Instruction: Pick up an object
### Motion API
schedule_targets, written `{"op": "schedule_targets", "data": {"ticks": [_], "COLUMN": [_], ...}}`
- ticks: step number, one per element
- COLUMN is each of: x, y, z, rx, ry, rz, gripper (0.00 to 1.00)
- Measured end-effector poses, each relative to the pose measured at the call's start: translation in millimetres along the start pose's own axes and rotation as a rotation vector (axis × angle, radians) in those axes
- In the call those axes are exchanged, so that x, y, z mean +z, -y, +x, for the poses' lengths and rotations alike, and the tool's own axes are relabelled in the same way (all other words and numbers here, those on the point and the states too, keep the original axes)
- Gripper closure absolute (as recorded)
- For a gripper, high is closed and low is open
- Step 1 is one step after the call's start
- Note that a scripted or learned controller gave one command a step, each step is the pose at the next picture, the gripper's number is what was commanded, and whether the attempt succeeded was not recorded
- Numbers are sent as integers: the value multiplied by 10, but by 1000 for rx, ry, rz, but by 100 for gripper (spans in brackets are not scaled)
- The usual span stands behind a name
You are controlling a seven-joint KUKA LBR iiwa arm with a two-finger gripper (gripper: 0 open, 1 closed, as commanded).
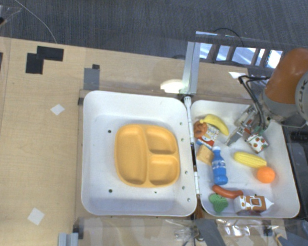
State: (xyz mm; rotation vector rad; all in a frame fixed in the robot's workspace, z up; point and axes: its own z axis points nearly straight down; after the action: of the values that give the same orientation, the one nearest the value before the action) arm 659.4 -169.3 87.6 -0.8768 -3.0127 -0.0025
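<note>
The likeliest target is the small white carton with red dots [256, 143], lying in the right bin [290, 203] near its upper right part and taken here as the landmark. The tool [244, 129] hangs just left of the carton and a little above it in the picture, its two thin fingers pointing down and left toward the bin floor; they look slightly apart, with nothing between them, so nothing is held. The carton seems to sit beside the tool, not within it, though whether they touch is too fine to tell. Below the carton lies a yellow corn-like piece [250, 160], and below-right of it an orange ball [266, 175]. Left of the carton is a banana [217, 123], and further left a red and white packet [206, 134]. Down-left of the carton stands out a blue bottle [219, 168], lying flat, and well below are a sausage [227, 192], a green piece [218, 203] and a brown and white box [251, 204]. Far left of the carton, the left bin [91, 194] carries a yellow divided tray [146, 155]. Both bins rest on the desk [31, 148]. By my judgement the task is at its early stage: the arm is over the bin, but closing on something and lifting it are both left to do.
</note>
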Motion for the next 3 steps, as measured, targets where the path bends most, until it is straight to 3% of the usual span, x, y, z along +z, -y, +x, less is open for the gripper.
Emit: {"op": "schedule_targets", "data": {"ticks": [1,2,3], "x": [-220,-392,-560], "y": [310,297,479], "z": [-205,-86,83], "rx": [39,111,411], "ry": [16,14,12], "rz": [-4,-5,-5], "gripper": [0,0,0]}}
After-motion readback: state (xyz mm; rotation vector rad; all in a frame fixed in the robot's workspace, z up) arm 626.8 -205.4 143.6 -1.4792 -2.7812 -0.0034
